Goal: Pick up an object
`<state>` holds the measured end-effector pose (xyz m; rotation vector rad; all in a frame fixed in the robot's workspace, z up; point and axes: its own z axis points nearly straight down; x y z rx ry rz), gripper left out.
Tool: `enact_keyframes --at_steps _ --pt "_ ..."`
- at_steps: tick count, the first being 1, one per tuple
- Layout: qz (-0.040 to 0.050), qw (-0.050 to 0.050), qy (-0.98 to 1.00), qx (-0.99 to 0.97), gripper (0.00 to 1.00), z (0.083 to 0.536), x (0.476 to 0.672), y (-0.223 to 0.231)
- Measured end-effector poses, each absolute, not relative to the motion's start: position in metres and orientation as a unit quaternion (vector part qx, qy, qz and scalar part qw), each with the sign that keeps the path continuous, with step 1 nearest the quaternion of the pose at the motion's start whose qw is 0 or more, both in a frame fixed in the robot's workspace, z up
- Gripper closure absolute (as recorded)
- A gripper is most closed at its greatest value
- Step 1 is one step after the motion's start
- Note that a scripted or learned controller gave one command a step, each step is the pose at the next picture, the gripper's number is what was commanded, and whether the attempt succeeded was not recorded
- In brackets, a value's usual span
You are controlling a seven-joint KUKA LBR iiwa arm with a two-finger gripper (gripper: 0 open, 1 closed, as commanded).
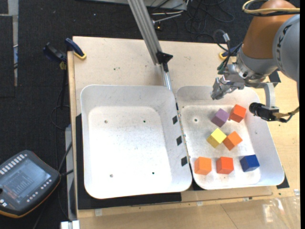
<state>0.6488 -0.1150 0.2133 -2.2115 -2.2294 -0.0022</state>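
The right bin [200,109] holds several small cubes: a purple cube [220,117], an orange cube [238,113], a yellow cube [216,137], an orange cube [232,140], an orange cube [203,165], a red-orange cube [225,165] and a blue cube [249,162]. My gripper [220,90] hangs over the bin's far part, just above and behind the purple and orange cubes. Nothing shows between its fingertips.
The left bin [95,99] lies beside the right one. A slanted metal pole [145,27] runs from the top down to the bins' shared far corner. A teach pendant [24,180] lies off the bench at lower left. Blue clamps [71,49] sit at the bench's far left corner.
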Motion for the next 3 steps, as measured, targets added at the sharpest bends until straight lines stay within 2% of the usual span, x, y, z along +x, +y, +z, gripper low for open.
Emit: enact_keyframes --at_steps 1,2,3 --pt "-0.0006 0.001 -0.71 -0.704 1.0 0.218 0.641 -0.067" --pt "-0.0002 0.001 -0.71 -0.704 1.0 0.227 0.622 -0.026" --pt "0.0001 0.0 -0.707 -0.707 1.0 0.228 0.594 0.02"
